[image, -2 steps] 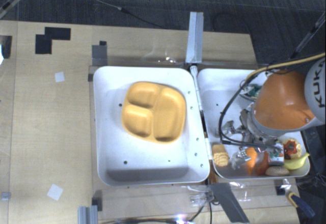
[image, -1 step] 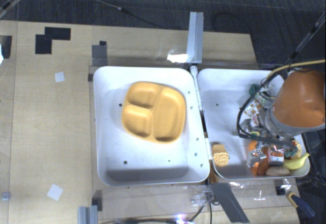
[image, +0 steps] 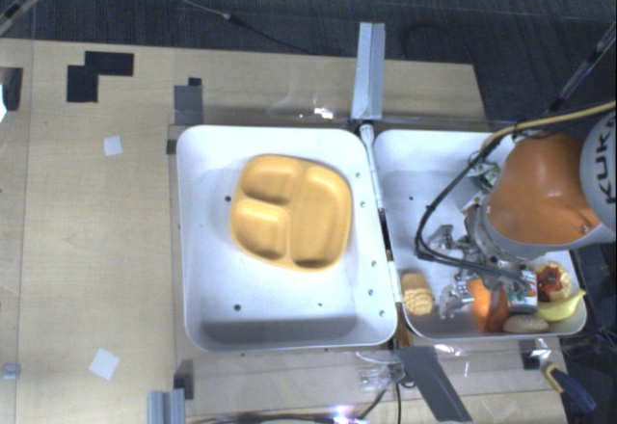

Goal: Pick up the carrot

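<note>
The arm (image: 540, 186) reaches in from the right, its orange band hanging over the right bin (image: 424, 172), and the gripper (image: 472, 295) is down in that bin's near part, close to the front wall; the carrot (image: 490, 308) lies there too, an orange piece directly under and beside the metal of the gripper, touching or very nearly touching it, with its lower end pointing toward the bin's front rim; the wrist and cables cover the place where the claw would close, so whether the claw is wide, narrow or gripping the carrot cannot be told from this angle; just left of the carrot, near the divider between the bins, sits a small corn cob (image: 416, 294), pale yellow and knobbly, apart from the gripper; to the right of the carrot a cluster of toy foods crowds the bin's near right corner: a red piece (image: 550, 279), a yellow banana (image: 564, 307) curving along the corner, and a tan oval piece (image: 525, 324) against the front wall; black cables loop from the wrist down across the bin floor; the left bin (image: 207, 249) holds a yellow sectioned tray (image: 291, 210) lying near its middle, well apart from the gripper and the carrot; both bins sit side by side on the wooden bench (image: 87, 249).
</note>
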Robot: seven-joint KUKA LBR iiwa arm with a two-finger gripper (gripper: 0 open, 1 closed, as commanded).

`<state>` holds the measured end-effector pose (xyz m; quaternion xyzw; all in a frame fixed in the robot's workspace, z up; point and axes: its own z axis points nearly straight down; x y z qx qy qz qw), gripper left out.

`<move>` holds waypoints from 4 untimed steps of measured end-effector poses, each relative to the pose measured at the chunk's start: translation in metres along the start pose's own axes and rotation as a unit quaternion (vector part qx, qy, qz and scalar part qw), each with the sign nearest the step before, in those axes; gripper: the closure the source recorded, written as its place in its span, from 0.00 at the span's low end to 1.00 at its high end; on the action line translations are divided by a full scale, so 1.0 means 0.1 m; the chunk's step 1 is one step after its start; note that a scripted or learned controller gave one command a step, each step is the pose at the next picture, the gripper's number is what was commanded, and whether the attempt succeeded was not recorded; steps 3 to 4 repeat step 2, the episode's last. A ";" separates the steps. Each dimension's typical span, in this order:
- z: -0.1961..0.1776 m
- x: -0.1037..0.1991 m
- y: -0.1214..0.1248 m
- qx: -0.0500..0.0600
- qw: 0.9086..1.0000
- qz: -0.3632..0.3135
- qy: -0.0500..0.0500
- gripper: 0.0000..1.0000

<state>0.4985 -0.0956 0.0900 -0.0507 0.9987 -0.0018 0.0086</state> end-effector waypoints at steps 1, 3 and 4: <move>-0.13 -0.04 0.01 0.001 1.000 -0.002 -0.006 1.00; -0.97 -0.07 0.38 -0.002 0.996 0.092 0.002 1.00; -0.97 -0.07 0.38 -0.002 0.996 0.092 0.002 1.00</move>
